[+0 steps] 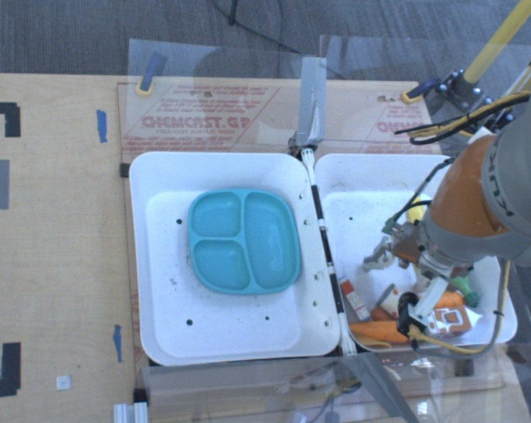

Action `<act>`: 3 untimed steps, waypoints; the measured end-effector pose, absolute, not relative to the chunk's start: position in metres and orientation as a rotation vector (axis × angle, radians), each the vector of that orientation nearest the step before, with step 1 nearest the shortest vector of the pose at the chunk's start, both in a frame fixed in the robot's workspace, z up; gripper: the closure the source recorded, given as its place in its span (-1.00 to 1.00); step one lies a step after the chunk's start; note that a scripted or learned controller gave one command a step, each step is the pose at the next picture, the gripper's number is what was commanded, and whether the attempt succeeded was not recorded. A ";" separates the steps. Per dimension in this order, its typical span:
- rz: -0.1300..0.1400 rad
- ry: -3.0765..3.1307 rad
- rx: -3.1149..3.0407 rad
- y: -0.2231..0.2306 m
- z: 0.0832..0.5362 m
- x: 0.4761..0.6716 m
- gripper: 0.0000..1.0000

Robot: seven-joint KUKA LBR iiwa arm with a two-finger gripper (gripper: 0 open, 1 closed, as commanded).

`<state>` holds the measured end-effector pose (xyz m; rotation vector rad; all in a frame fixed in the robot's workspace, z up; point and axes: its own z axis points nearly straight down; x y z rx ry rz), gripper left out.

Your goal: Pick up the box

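A small orange and white box [451, 319] lies at the near right of the right bin [362, 183], partly hidden by the arm's wrist. My gripper [384, 252] hangs low over the middle of that bin, left of the box and a little farther back. I see nothing held in it.
In the right bin an orange carrot-like piece [378, 331] lies along the near wall, with a small red and white item [354, 300] by the left wall, a green piece [464, 285] and a yellow piece [415, 210]. A teal divided plate [245, 240] sits in the left bin [159, 263].
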<state>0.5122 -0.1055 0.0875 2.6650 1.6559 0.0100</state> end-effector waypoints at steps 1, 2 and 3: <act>0.004 1.647 2.667 -0.110 0.096 0.512 1.00; 0.004 1.646 2.668 -0.110 0.096 0.512 -1.00; 0.002 1.447 2.782 -0.111 0.087 0.580 -1.00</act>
